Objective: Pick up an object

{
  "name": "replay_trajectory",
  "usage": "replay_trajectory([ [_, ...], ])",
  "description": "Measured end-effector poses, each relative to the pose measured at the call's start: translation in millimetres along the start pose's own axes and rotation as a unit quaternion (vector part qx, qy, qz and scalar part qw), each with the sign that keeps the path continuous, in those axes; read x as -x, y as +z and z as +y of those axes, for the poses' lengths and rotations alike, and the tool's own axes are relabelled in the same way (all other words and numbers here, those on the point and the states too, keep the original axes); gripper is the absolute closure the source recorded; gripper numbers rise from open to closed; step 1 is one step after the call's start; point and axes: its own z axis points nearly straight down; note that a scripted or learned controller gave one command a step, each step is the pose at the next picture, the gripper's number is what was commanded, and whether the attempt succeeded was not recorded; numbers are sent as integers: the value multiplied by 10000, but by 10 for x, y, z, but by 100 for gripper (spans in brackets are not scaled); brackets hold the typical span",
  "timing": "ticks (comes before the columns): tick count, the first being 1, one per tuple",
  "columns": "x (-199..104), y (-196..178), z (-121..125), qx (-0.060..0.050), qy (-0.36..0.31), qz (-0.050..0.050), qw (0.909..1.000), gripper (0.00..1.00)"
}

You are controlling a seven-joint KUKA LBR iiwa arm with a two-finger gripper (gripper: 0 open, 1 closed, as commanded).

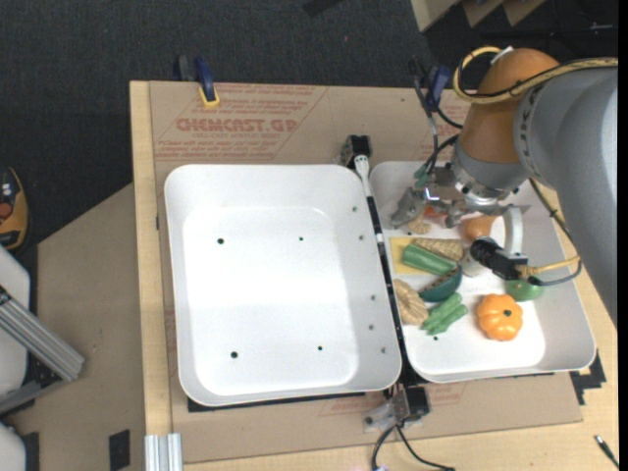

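My gripper (420, 212) hangs over the back left part of the right bin (559, 346), fingers open with nothing between them. Just in front of it lie a green cylinder (427, 259) on a yellow block (400, 253) and a tan ridged piece (442, 247). Further forward are a teal curved piece (447, 285), a green pod (446, 314), a tan braided piece (411, 302) and an orange pumpkin (498, 317). A peach-coloured object (478, 227) sits partly hidden under the wrist.
The left bin (196, 194) adjoins the right one along a dark divider (383, 263). A small green object (524, 287) lies near the pumpkin. The arm (569, 126) covers the back right of the right bin. Both bins rest on a cardboard sheet (245, 121).
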Motion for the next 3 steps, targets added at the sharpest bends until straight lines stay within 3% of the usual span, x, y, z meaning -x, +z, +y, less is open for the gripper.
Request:
replay_trajectory([
  [1, -1066, -1626, 211, 124, -47, -3, 9999, 0],
  [2, -1329, -2517, 255, 95, -12, -10, 10000, 0],
  [3, -1307, -2557, 246, 55, 2, -28, 10000, 100],
])
